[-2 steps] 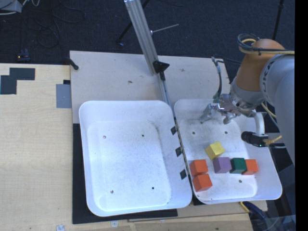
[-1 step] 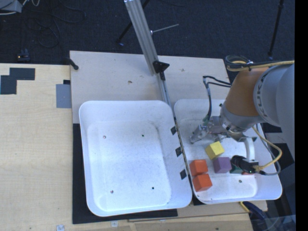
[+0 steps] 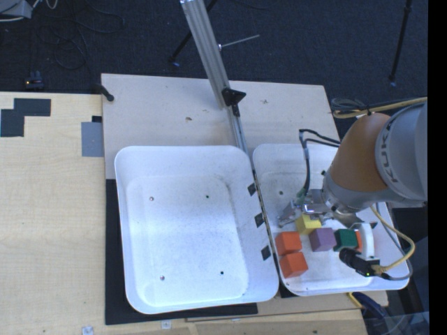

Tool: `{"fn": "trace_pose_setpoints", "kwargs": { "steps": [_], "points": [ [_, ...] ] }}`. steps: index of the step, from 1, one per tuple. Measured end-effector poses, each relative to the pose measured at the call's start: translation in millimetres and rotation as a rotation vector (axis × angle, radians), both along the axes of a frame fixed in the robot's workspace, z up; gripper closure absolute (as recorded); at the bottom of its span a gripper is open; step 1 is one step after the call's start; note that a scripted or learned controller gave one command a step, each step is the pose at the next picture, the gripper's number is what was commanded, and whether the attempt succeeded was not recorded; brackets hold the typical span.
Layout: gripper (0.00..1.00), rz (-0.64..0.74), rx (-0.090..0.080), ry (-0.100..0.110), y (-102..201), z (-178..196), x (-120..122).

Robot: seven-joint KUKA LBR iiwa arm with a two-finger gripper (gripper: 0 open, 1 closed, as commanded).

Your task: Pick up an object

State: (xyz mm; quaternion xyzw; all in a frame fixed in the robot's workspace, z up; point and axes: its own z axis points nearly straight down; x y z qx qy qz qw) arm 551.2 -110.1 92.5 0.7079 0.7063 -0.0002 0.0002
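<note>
on your left the big white bin (image 3: 183,229) lies bare, and nothing has been lifted yet. in the right bin (image 3: 279,166) two orange blocks (image 3: 290,253), a yellow block (image 3: 308,223), a purple block (image 3: 322,239) and a green block (image 3: 346,239) sit clustered. the pincer (image 3: 302,208) hovers just above the yellow one; you cannot tell whether it is spread.

Both bins are white: the left bin (image 3: 183,187), finely speckled with a few dark dots, and the right bin (image 3: 279,166). In the right bin lie two orange blocks (image 3: 290,252) at its 7 o'clock, with a yellow block (image 3: 308,222), a purple block (image 3: 322,239) and a green block (image 3: 345,239) toward 5 o'clock. The arm (image 3: 380,160) is grey with an orange band, and the bench (image 3: 49,222) is pale wood.
</note>
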Motion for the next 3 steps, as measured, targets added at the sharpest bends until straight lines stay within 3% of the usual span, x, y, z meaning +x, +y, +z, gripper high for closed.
{"fn": "trace_pose_setpoints", "kwargs": {
  "steps": [1, 2, 3],
  "points": [
    [1.00, -0.008, 0.003, 0.002, -2.0, 9.3, 0.3],
    [1.00, 0.011, 0.004, -0.006, 95.6, 102.0, 51.6],
    [1.00, 0.009, 0.005, 0.003, 157.1, 141.5, -3.7]
  ]
}}
